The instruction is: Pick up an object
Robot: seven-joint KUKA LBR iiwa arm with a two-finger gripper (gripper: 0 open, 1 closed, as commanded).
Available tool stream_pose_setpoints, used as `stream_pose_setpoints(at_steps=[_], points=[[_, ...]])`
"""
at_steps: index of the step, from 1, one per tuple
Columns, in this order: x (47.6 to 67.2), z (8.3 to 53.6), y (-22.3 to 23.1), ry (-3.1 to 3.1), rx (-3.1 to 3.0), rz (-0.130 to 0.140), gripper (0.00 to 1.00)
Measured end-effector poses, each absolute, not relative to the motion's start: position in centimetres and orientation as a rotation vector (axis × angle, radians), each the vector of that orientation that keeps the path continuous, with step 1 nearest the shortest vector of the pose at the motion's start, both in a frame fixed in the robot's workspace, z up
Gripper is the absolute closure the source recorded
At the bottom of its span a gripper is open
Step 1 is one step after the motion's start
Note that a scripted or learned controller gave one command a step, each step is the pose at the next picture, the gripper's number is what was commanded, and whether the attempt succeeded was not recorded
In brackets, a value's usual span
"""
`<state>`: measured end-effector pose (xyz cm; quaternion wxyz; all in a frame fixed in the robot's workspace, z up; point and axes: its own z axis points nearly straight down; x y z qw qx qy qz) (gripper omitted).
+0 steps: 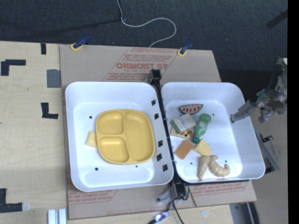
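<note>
The right bin (238, 146) holds a cluster of toy foods. A watermelon slice (190, 109) lies at the top, and a green bottle-shaped piece (201, 126) sits beside a checkered piece (183, 123). Below them are an orange block (183, 149), a yellow wedge (202, 148) and a beige curled pastry (212, 166). My gripper (244, 111) hangs over the right bin's right rim, to the right of the cluster and apart from it. Nothing is seen in it.
The left bin (77, 125) carries a yellow divided plate (125, 136) with a small yellow piece (90, 139) poking out at its left. Both bins rest on a cardboard sheet (135, 64). A white cable (149, 24) loops behind it.
</note>
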<state>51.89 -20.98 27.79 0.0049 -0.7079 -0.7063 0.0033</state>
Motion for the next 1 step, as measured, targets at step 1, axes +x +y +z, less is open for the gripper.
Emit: stream_pose_setpoints(at_steps=[1], points=[[52.09, 28.34, -20.95, -2.222, -2.220, 0.002, 0.00]])
